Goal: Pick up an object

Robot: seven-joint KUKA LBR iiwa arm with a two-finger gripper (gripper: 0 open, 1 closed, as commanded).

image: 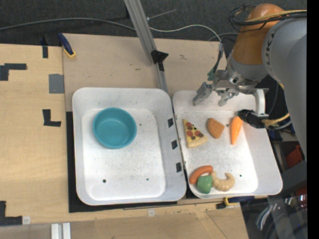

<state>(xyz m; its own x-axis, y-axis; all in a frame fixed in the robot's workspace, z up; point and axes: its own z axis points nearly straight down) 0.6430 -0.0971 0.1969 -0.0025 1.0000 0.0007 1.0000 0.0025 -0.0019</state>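
My gripper [213, 97] hangs over the far edge of the right bin [261, 176], its two grey fingers spread open with nothing between them. Below it in the right bin lie a pizza slice [193, 133], a brown bread piece [216, 128] and an orange carrot [236, 129]. Near the bin's front edge a red sausage [200, 172], a green round piece [204, 184] and a tan croissant-like piece [223, 181] lie close together. A teal bowl [115, 127] stands in the left bin [124, 183].
A slanted metal pole [144, 31] rises from the bench behind the bins, just left of the gripper. Cables run along the dark floor at the top. A blue and yellow clip [67, 45] lies at the bench's far left corner.
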